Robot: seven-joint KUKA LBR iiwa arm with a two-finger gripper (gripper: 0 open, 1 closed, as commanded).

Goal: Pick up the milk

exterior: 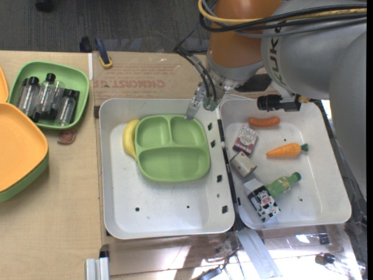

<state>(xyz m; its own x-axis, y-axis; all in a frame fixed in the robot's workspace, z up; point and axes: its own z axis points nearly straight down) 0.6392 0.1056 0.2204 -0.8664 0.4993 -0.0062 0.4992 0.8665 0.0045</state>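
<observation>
The gripper (200,105) is seen at the back edge of the left bin (163,217), just beside the plate (172,147). Whether it is released or clenched cannot be told, and nothing is seen held. The milk (265,205), judged to be the cow-patterned carton, is lying tilted at the front of the right bin (335,174), well apart from the gripper. A miss is likely, as the milk is crowded by the box (243,164) and touched by the bottle (282,185); either could be nudged or grabbed instead.

The wooden bench (52,226) is loaded at left with orange plates (20,153) and a green tray (78,77). Cardboard (145,77) is laid behind the bins, with dark carpet (116,16) beyond.
</observation>
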